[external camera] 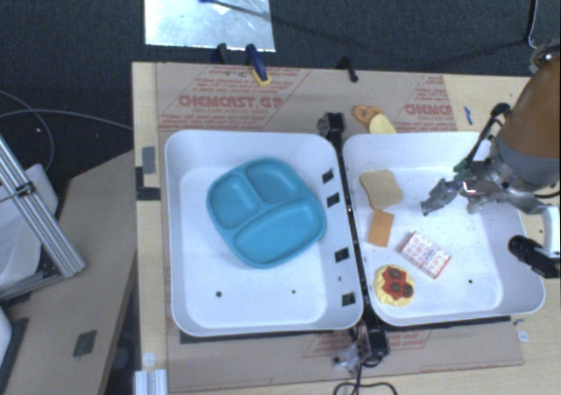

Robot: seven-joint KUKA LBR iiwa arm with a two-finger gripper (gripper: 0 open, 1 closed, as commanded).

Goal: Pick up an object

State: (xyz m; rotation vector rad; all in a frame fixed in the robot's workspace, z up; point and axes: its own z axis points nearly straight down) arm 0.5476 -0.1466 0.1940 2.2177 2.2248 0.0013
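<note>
Grey jaws (438, 199) hover low in right bin (517, 292), opening state cannot tell; bread slice (379, 188) just left, likely easiest target.

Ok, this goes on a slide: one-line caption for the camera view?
Pincer hovers over right bin near toast slice; blue divided plate lies in left bin.

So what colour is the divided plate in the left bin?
Light blue; the plate shows clearly in the camera view, lying in the left bin.

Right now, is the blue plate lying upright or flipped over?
Upright: the blue plate in the left bin shows its three compartments facing up.
</note>
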